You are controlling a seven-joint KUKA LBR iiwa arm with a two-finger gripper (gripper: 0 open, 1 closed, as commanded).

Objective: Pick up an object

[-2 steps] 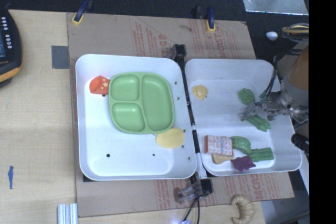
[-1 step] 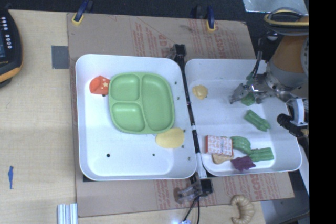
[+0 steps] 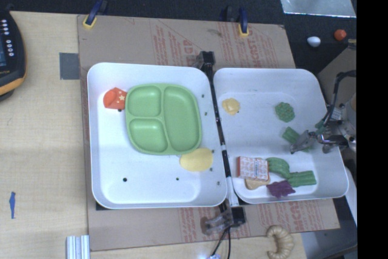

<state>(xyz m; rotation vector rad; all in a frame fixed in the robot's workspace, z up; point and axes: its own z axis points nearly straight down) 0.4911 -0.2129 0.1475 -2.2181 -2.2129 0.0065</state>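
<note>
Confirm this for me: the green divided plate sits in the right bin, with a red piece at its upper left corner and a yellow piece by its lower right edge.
Wrong on one point: the green divided plate sits in the left bin, not the right one. The rest holds in the camera view: the red piece is at its upper left corner and the yellow piece lies by its lower right edge.

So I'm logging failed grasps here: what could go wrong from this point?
1. The gripper sits low by a small green piece near the right bin's wall; it could nudge the piece away rather than grip it.
2. The green pieces, purple piece and card crowd the near corner, so a grasp there may catch two things.
</note>
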